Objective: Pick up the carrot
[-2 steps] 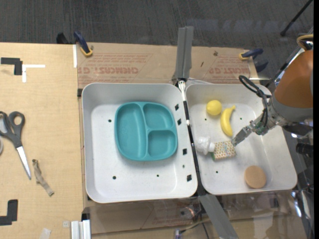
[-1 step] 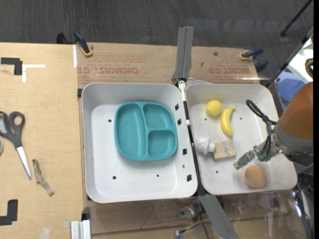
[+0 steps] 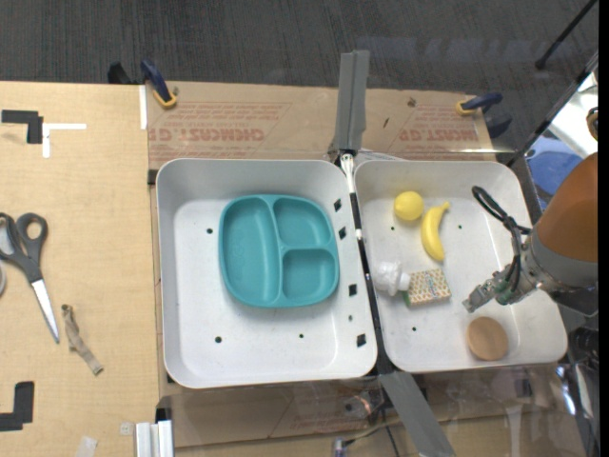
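Bright, even light falls from above, and shadows stay short and soft. The two white bins (image 3: 181, 284) come close to washing out, with faint grey shading along their inner walls. The teal plate (image 3: 279, 251) carries a mild sheen. The upper strip of the frame falls dim over dark floor. At the right edge the orange band (image 3: 579, 212) is blurred, and focus elsewhere is fair.
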